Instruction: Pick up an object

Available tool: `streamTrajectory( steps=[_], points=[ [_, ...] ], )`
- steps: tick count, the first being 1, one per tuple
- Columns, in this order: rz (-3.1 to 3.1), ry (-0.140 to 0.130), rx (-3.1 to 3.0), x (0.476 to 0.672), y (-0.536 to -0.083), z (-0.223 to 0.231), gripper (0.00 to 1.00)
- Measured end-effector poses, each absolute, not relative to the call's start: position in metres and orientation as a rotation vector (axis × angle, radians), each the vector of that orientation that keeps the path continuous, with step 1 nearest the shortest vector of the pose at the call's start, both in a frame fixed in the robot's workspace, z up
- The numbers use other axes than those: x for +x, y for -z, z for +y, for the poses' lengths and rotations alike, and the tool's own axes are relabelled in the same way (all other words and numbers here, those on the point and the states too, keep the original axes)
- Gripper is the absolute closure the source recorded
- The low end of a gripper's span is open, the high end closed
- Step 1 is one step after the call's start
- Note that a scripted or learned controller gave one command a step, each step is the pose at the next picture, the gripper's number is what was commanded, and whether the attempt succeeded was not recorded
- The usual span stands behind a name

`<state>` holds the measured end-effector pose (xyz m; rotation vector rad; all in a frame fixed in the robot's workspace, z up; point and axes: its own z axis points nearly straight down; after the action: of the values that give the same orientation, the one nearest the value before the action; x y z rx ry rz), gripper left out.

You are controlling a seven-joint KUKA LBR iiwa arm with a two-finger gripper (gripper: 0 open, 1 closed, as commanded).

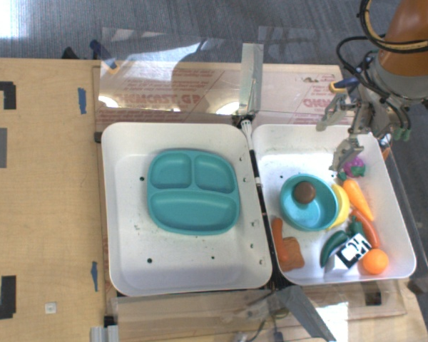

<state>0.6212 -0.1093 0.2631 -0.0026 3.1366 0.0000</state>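
In the right bin (403, 223), near its far edge, the pincer (348, 154) hangs just above a small purple toy (355, 167); whether its grip is spread, I cannot tell; the toy looks light, stiff, best pinched across its middle.

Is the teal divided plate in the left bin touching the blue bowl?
Apart. The camera view shows the teal divided plate in the left bin and the blue bowl in the right bin, separate.

Arm enters from upper right, orange band visible above wrist. Hand (347, 147) points down, fingers parted, one fingertip (344, 152) low, nothing between them.
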Motion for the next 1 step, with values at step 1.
streamTrajectory(
  steps=[1],
  points=[
    [3.147, -0.003, 0.062, 0.5846, -0.1063, -0.1001, 0.00]
  ],
)
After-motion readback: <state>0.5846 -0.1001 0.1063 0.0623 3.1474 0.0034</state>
